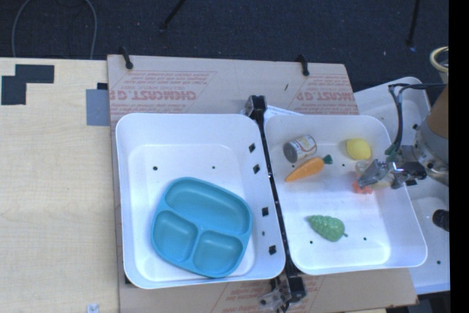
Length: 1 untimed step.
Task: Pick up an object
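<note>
The right bin [396, 245] holds a small silver can [299, 148] lying on its side, an orange carrot [306, 168], a yellow lemon [358, 149] and a bumpy green piece [326, 226]. My gripper [371, 175] is low over the bin's right side, just below the lemon. A small red object [360, 188] lies right at its tip, partly hidden by it, and I cannot tell whether it is held.
In the left bin [135, 157] lies a blue divided plate [201, 226]. A black divider [265, 179] runs between the bins. Cardboard [220, 88] lies under both, and the arm's cables [399, 121] rise at the right rim.
</note>
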### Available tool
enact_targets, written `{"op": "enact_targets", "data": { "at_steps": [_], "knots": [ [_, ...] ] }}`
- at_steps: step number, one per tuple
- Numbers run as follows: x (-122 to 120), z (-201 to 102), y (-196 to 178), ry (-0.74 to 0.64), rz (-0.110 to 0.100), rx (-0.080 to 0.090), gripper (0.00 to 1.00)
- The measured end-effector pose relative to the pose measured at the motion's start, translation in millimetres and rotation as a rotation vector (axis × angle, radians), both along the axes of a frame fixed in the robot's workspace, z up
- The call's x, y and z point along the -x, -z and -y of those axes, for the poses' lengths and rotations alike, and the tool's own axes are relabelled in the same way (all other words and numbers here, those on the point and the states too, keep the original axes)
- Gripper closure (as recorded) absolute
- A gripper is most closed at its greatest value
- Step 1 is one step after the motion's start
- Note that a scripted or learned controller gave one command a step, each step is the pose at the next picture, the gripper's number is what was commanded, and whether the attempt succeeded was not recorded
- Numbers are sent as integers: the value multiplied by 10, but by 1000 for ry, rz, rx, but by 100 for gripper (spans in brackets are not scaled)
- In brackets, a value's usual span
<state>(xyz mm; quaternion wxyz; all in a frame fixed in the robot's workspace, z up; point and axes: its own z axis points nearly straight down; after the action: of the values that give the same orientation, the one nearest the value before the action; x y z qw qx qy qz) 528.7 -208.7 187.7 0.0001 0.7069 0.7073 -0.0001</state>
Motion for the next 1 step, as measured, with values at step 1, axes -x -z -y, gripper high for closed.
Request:
{"op": "enact_targets", "data": {
  "at_steps": [1],
  "knots": [
    [0, 7, -162, -1, -1, -1, 100]
  ]
}}
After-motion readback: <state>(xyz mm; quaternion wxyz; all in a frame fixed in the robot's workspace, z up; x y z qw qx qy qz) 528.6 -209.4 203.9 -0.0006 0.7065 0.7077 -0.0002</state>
